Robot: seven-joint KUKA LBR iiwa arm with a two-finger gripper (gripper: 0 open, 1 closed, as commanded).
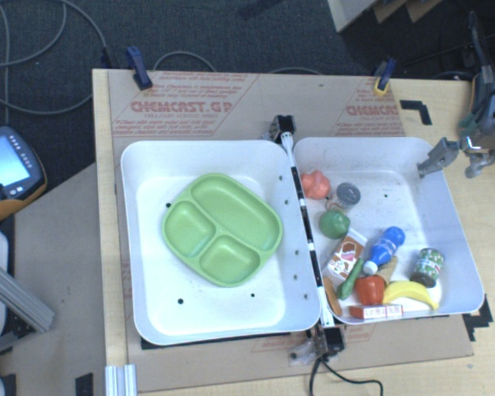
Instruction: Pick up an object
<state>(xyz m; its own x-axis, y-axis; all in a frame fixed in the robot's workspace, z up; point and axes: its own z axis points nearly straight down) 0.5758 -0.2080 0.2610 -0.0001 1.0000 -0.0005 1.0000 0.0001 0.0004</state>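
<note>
The claw (455, 157), its fingers spread and holding nothing, is hovering at the right bin's (396, 159) far corner, well apart from the banana (410, 293) and bottle (384, 246) crowding its near end.

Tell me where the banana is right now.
The banana lies in the right bin, at its near right corner, just right of the tomato and below the small can.
</note>
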